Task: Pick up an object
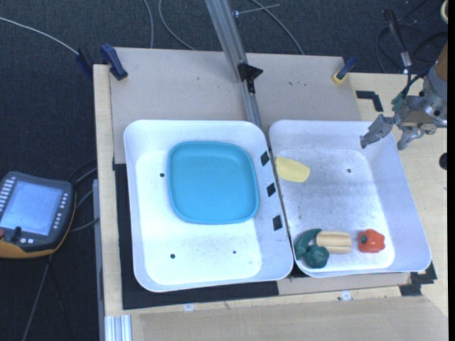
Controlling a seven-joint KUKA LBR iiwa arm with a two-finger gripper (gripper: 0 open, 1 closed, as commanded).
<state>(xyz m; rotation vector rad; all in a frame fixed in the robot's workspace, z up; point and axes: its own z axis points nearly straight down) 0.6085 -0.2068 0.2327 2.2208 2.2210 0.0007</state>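
Hovering over the right bin [409, 190], the gripper [391, 137] has its jaws apart, holding nothing. The yellow piece [292, 170] looks light and smooth; grasp across its narrow width.

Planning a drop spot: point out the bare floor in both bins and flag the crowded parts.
Right bin: bare middle, between the yellow piece at its upper left and the near-edge row of green item, tan block and red pepper; that row is crowded. Left bin: bare strip along the near wall, below the blue plate. The gripper hovers over the right bin's upper right corner.

Arm [442, 84] — cut by right edge
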